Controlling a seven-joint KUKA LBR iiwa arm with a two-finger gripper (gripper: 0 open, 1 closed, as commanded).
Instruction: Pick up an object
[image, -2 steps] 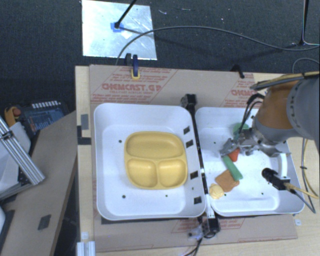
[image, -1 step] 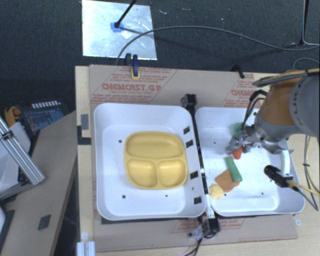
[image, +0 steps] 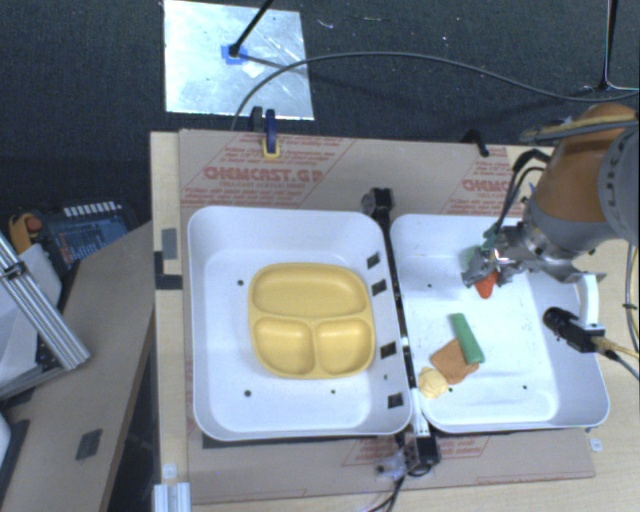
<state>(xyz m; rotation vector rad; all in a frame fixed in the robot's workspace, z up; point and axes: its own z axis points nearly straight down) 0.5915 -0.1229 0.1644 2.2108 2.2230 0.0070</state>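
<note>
My gripper (image: 484, 272) hangs over the upper middle of the right bin (image: 575, 410), reaching in from the right. A small orange-red piece (image: 486, 288) sits between its fingertips and pokes out below them; the gripper is shut on it. Further toward the front of that bin lie a green block (image: 466, 338), an orange-brown piece (image: 454, 361) touching it, and a pale yellow piece (image: 432, 382) near the bin's left wall.
The left bin (image: 215, 250) holds a yellow three-compartment plate (image: 310, 320). A black divider (image: 392, 300) runs between the bins. A black cable fitting (image: 568, 330) hangs over the right bin's right side.
</note>
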